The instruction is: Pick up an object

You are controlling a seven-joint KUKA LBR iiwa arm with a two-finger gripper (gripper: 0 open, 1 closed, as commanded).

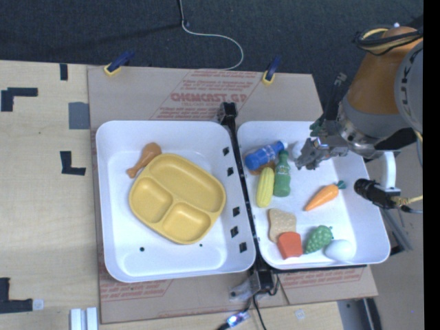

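My gripper [309, 157] hangs over the back of the right bin [364, 212], its dark fingers pointing left and down toward the toys. Just left of it lie a blue bottle [264, 155] and a green bottle [282, 175]. A yellow corn cob [265, 187] lies beside the green bottle. An orange carrot [322, 196] rests below the gripper. Near the front sit a bread slice [281, 221], a red block [289, 244], a green grape bunch [318, 238] and a white egg [339, 249]. Nothing shows between the fingers.
The left bin [117, 184] holds a yellow divided plate [177, 198] and a tan chicken drumstick [143, 159]. A black clip divider [234, 177] joins the bins. The arm's orange band [385, 81] looms at the right. A cable [206, 33] lies on the dark floor behind.
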